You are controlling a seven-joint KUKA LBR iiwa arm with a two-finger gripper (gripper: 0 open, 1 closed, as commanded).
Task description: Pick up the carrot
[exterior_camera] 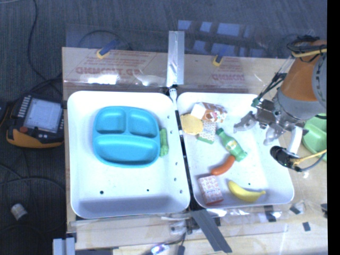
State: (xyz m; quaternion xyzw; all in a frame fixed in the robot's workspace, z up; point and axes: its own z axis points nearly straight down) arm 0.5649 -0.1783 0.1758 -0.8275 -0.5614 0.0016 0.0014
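Nearest the viewer, in the right-hand shallow white bin (276,195), a yellow curved banana (245,191) lies along the front wall, and a small pink-and-white square packet (210,187) sits just to its left. Just behind these lies the short orange carrot (223,165), tilted, near the middle of that bin; its upper end is touching or just beside a green plastic bottle with a white label (231,145). Farther back, in the bin's rear left corner, a flat yellow round piece (191,124) rests against a cluster of small printed packets (210,117). The left-hand shallow white bin (106,195) holds a blue three-compartment plastic tray (126,136), and a slim green item (163,141) lies just beside the tray's right edge. At the right side, the grey arm with its orange band (300,81) reaches over the right bin; the two-finger gripper (256,122) hangs above the bin's rear right part, well apart from the carrot, with nothing between its fingers. Whether the fingers are spread or pressed together cannot be told from this angle.
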